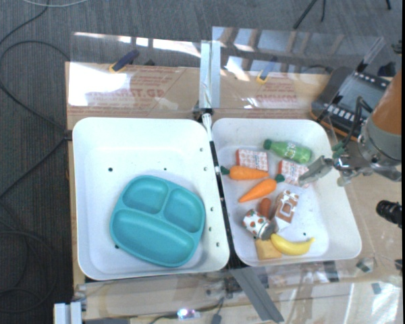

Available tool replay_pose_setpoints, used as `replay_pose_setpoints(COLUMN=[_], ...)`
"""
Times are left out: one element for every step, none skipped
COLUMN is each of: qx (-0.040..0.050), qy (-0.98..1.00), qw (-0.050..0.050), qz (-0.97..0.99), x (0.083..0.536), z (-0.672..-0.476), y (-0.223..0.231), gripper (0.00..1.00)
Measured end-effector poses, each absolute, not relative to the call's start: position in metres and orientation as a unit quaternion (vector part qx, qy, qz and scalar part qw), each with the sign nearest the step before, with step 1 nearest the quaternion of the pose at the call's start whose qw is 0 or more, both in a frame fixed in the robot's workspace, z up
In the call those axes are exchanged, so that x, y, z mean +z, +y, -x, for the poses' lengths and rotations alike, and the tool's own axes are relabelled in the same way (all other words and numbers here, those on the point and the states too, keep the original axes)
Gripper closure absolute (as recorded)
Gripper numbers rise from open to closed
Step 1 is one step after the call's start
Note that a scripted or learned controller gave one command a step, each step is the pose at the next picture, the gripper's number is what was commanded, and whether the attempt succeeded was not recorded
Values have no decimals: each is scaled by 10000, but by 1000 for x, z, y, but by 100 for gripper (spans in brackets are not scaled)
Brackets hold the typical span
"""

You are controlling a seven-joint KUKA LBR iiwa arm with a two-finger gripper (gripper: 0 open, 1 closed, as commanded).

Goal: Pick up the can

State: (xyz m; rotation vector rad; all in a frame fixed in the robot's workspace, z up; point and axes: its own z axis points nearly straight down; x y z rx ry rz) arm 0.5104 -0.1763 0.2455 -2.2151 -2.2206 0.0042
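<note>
A: Camera view, from above: two white bins sit side by side on the tabletop (142,86). What is in the left bin (94,147)?

B: A teal divided plate (158,220), lying flat toward the front.

A: And the right bin (337,214)?

B: Toy food, crowded in the middle. A green bottle (287,150) lies at the back, two carrots (256,182) below it, small red-and-white cartons (252,158) beside them, a banana (292,244) at the front.

A: Where is the can (258,224)?

B: Toward the front of the right bin, tipped on its side, silver end showing, just left of the banana and touching a yellow wedge (267,250).

A: The arm (385,123)?

B: It reaches in from the right, orange band over grey. The tool (318,171) hangs over the right bin's right half, near the bottle and a carton, well apart from the can.

A: Its grip?

B: Cannot tell how far open it stands; nothing is seen between its tips.
</note>
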Motion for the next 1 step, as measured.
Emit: replay_pose_setpoints(qx=[18], qy=[-7189], qw=[31], qz=[6951], x=[154], z=[-550], y=[-131], gripper=[0])
